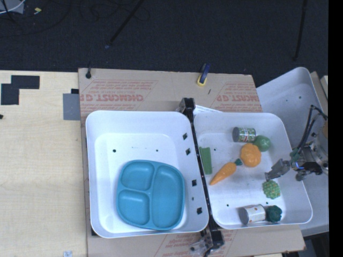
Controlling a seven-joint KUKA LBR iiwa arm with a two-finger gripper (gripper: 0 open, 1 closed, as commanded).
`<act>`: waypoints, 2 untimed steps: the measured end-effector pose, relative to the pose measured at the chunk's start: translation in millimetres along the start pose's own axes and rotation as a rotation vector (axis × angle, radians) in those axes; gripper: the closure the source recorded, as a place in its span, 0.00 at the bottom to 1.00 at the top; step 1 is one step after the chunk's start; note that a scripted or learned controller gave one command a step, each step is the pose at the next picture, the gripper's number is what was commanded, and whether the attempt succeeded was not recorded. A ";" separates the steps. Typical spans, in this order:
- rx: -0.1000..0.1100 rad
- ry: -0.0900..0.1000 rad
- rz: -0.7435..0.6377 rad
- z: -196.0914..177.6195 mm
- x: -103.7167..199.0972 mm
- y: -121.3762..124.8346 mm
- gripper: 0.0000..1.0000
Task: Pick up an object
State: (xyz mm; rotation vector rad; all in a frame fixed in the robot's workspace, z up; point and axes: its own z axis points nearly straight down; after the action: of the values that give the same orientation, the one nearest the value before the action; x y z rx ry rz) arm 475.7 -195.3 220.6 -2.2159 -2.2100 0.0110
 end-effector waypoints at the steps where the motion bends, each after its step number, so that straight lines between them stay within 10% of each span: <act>1: -0.012 -0.003 -0.002 -5.7 -0.3 2.5 0.00; 2: -0.006 0.000 -0.004 57.8 1.7 -1.9 0.00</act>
State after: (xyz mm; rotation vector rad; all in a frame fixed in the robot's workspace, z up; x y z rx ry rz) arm 473.0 -193.3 162.9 -2.2143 -2.2171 0.0049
